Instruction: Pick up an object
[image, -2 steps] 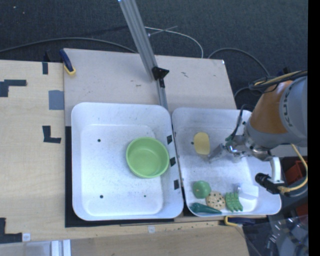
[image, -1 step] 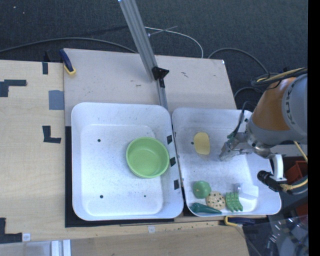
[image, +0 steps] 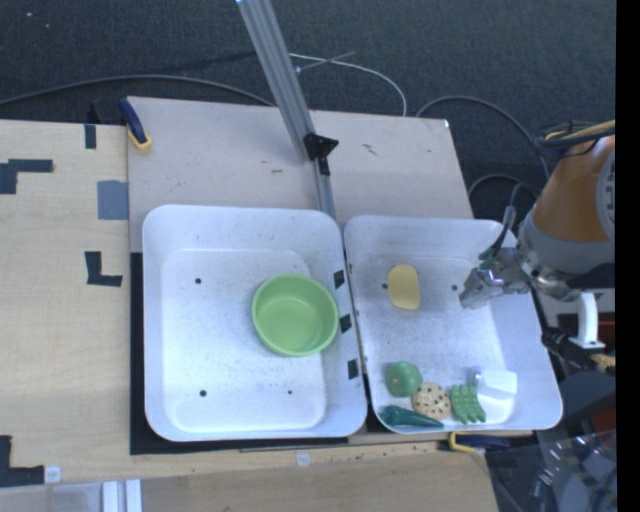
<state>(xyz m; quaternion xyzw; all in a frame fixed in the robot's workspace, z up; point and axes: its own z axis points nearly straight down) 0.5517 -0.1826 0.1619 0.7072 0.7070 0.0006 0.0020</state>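
Right bin, contents: pale yellow object lying flat in the upper middle, apart from all else; along the near edge a cluster, namely a green round item, a tan speckled ball, a dark teal piece just below these, a bright green ridged toy and a small white block beside it. Hand: inside the right bin near its right wall, level with the yellow object and well apart from it; nothing seen in it; spread cannot be told. Left bin: one light green bowl, upright, right of centre. Counter: pale wood, carrying both bins side by side.
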